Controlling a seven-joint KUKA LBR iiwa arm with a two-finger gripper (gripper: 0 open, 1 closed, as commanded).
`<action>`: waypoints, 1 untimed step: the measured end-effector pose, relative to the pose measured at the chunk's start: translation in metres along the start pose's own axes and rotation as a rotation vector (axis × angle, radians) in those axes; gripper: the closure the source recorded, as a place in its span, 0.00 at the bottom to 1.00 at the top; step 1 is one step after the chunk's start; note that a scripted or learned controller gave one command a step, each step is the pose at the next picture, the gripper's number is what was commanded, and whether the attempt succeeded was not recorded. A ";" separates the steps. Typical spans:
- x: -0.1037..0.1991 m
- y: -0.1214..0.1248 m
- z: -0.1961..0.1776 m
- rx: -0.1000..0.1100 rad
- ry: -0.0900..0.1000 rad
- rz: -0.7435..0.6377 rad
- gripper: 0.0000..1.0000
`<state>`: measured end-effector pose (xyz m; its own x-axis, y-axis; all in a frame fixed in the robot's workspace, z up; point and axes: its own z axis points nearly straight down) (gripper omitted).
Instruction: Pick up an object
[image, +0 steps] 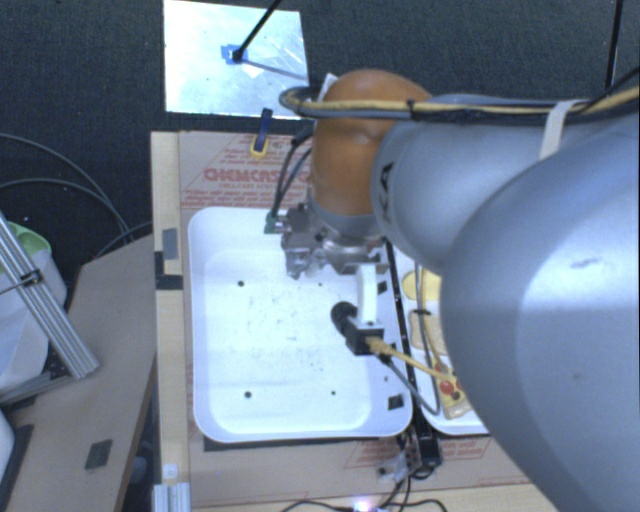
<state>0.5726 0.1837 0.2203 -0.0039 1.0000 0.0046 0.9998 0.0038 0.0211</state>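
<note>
My gripper (300, 262) hangs low over the far right part of the left white bin (250, 340), whose floor shows only dark specks and small holes. The grey arm and its orange band (350, 150) cover most of the right bin (440, 422). In the strip of that bin that shows, a yellow object (428, 288) lies toward the back. A pale yellow object with a red spot (452, 392) lies near the front rim. Nothing can be seen held in the gripper.
Both bins rest on a printed cardboard sheet (230, 175). A blue and yellow clamp (262, 135) stands on its far edge, below a shiny metal sheet (235, 55). An aluminium profile (40, 300) leans at the far left, beyond the bench.
</note>
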 end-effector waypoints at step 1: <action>0.055 -0.034 0.000 0.021 -0.001 -0.006 1.00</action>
